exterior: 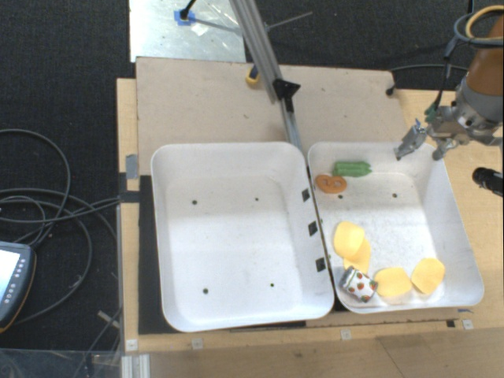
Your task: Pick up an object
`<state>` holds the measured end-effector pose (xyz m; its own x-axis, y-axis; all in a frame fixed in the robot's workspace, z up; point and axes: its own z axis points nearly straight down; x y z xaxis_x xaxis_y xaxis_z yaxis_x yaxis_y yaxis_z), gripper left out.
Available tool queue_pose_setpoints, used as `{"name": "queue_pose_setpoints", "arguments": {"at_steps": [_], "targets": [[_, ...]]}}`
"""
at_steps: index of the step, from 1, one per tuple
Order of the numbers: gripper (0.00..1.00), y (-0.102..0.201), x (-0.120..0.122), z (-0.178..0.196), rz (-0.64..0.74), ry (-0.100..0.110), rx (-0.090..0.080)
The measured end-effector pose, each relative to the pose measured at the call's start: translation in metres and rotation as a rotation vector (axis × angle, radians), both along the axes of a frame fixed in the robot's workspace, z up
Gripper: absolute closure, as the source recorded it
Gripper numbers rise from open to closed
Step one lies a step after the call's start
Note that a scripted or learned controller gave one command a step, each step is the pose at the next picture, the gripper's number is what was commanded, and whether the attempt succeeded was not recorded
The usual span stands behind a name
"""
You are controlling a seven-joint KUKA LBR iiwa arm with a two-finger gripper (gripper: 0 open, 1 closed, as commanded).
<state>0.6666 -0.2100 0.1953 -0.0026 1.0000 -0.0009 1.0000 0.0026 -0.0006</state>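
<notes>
Camera view: two shallow white plastic bins [236,164] side by side. Grey two-finger gripper [423,143] at right bin's far right rim, fingers spread, grasping nothing. Right bin: yellow chip-like pieces [351,240], green pod-shaped toy [351,168], orange pretzel-shaped piece [331,183].

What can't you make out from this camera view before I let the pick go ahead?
- Arm: cut off by the right edge above the orange band.
- Gripper: small and slightly blurred, above the right bin's far rim; its height over the bin cannot be judged.
- Red-and-white object: too small to identify, pressed against the bin's near-left corner.
- Orange ring-shaped item: too small to tell what it is.
</notes>
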Motion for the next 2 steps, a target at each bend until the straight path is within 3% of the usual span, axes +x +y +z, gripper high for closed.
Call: {"name": "queue_pose_setpoints", "arguments": {"at_steps": [2], "targets": [[0.00, 0.010, 0.000, -0.107, 0.004, 0.001, 0.001]]}}
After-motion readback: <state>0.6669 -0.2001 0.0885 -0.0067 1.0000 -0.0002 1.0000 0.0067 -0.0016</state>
